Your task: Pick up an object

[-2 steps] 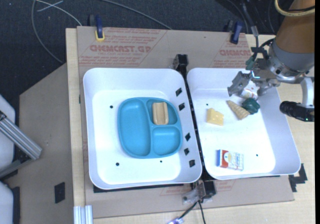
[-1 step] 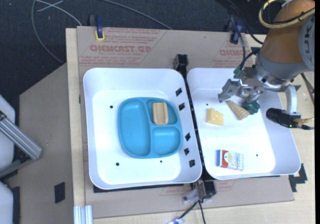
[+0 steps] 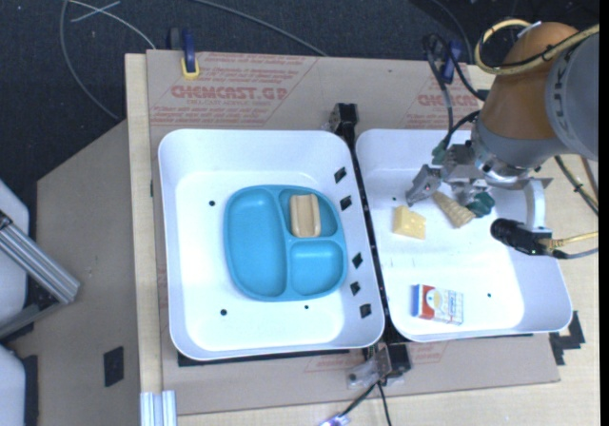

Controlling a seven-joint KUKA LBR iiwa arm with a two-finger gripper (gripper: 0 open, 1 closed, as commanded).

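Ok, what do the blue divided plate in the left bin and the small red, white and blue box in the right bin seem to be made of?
Blue divided plate: probably moulded plastic, judging by its uniform colour, smooth soft sheen and rounded compartment walls. Small box: likely printed cardboard or a card-like packet, flat with coloured print; too small to be sure.

We note a sky-blue plastic divided plate [image 3: 271, 253] bearing a tan block [image 3: 304, 215], two white bins [image 3: 190, 319], a pale yellow wedge [image 3: 410, 222], and a red-white-blue printed packet [image 3: 437, 303].

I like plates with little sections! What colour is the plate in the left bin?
The plate is light blue, seen clearly in the camera view from above.
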